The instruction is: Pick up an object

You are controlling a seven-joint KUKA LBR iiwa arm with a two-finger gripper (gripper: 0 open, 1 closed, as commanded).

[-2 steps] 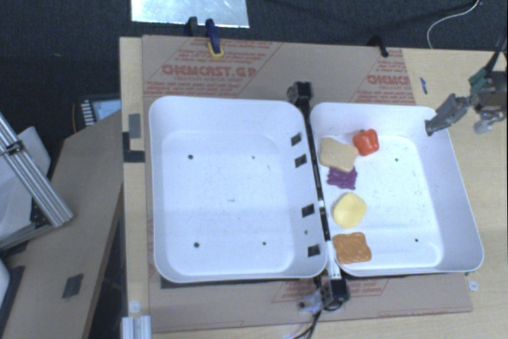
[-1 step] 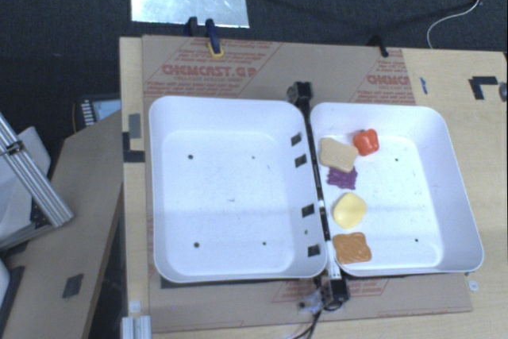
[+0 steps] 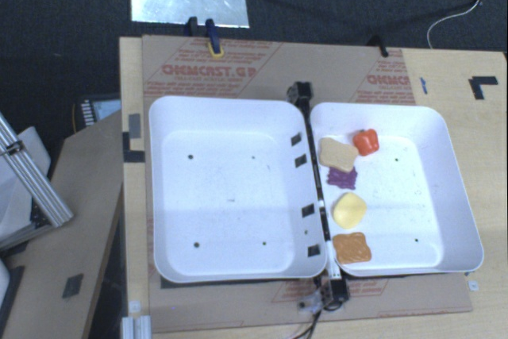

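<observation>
Five small toy-like objects are lying in the right shallow white bin, all gathered along its left side close to the divider. A red rounded plastic piece is sitting farthest back, just beside a tan bread-like slab. A flat purple piece is lying partly under the slab's front edge. A pale yellow rounded lump is resting nearer the front, and an orange-brown toast-shaped piece is sitting just in front of it, near the front corner. The left shallow white bin is touching the right one. Both are resting on a brown cardboard sheet with red lettering. How the gripper's jaws are standing cannot be told.
</observation>
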